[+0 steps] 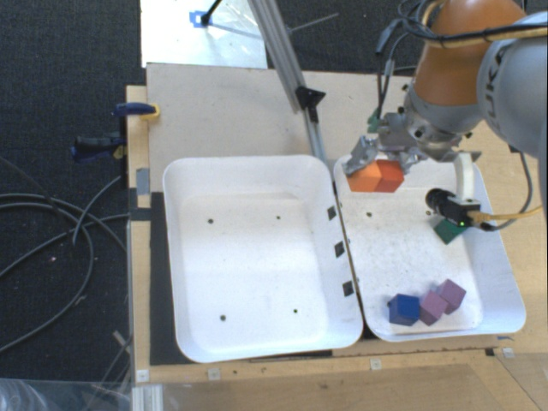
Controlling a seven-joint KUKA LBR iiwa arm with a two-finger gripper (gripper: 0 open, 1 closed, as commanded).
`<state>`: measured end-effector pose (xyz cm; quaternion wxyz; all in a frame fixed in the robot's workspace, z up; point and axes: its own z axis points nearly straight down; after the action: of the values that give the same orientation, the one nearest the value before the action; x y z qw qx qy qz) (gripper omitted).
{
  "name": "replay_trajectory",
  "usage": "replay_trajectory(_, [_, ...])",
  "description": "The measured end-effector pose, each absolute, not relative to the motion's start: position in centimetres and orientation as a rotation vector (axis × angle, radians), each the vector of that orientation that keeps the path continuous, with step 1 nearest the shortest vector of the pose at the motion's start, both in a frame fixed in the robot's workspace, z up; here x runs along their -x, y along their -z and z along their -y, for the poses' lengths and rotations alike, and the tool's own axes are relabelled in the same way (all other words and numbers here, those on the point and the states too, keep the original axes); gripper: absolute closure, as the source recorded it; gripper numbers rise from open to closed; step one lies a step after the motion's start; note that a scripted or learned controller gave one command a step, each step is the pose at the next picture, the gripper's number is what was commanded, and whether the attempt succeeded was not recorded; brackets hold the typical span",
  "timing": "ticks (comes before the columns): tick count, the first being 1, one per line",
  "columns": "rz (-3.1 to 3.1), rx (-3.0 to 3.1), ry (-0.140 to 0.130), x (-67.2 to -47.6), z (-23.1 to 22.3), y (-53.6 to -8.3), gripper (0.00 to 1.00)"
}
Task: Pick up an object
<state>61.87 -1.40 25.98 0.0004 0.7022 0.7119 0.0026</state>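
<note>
We see the end effector (383, 155) at the far end of the right bin (505, 315), right over the orange block (378, 177); can't tell its opening or whether it has the block. Block looks rigid, light, flat-faced, so we'd pinch two opposite sides. Count: one orange, one green block (446, 229), one blue (404, 308), two purple (442, 300), two bins.

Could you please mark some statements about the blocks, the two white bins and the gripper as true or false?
1. The orange block lies in the right white bin. True.
2. The blue cube lies in the left white bin. False: it is in the right bin.
3. The two purple blocks sit beside the blue cube. True.
4. The gripper is over the left bin. False: it is over the right bin, at the orange block.
</note>
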Motion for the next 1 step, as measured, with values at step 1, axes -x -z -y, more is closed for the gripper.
replay_trajectory(1, [-2.237, -2.208, -0.004, -64.8, -8.23, -23.0, 1.0])
